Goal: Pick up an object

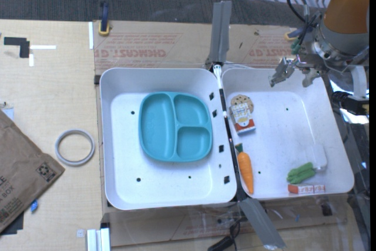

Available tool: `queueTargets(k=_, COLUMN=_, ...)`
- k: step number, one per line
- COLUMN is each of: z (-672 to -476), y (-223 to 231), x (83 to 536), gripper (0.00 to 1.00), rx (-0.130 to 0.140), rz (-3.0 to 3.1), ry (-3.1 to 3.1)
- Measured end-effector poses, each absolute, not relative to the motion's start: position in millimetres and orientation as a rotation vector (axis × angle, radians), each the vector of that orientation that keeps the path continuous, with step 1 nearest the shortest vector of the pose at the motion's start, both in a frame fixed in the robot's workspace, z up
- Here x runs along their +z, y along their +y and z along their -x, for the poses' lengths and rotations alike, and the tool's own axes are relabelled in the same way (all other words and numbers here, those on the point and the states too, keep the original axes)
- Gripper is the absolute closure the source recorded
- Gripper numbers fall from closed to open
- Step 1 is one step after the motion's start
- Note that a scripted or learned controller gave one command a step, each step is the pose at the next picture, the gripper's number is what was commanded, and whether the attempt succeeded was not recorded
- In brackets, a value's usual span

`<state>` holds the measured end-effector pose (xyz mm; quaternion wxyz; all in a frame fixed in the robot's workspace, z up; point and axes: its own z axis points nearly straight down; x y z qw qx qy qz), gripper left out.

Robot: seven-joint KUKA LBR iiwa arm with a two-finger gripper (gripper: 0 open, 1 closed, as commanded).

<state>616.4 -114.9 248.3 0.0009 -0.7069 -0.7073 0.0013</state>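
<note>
Note cardboard box (20,176) at bench left edge, "BOX" legible. Tape ring (75,146) beside it. Teal divided plate (175,126) centred in left bin (117,185). Right bin (335,144): snack packet (242,113) near left wall, carrot (245,171) at front-left corner, green item (301,173) near front-right corner. Gripper (296,69) above right bin's rear edge, fingers spread, holding nothing.

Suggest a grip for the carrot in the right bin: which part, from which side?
Grip the carrot across its thick orange middle, coming from above. It lies flat, long axis running toward the camera, close against the right bin's left wall, so a side approach looks blocked. Set the fingers across the narrow width, though the wall-side finger may have little room. The gripper hangs over the bin's far edge.
</note>
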Motion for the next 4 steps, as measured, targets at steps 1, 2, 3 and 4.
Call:
queueTargets(k=1, z=-658.6, y=-93, x=113, gripper=0.00, rx=0.002, rz=2.173, ry=-2.269)
queueTargets(k=2, z=-596.3, y=-101, x=92, gripper=0.00, rx=0.000, rz=2.273, ry=-2.169)
queueTargets(k=3, z=-620.2, y=-114, x=172, gripper=0.00, rx=0.000, rz=1.730, ry=-2.626)
queueTargets(k=4, z=-621.9, y=-99, x=92, gripper=0.00, rx=0.000, rz=1.694, ry=-2.647)
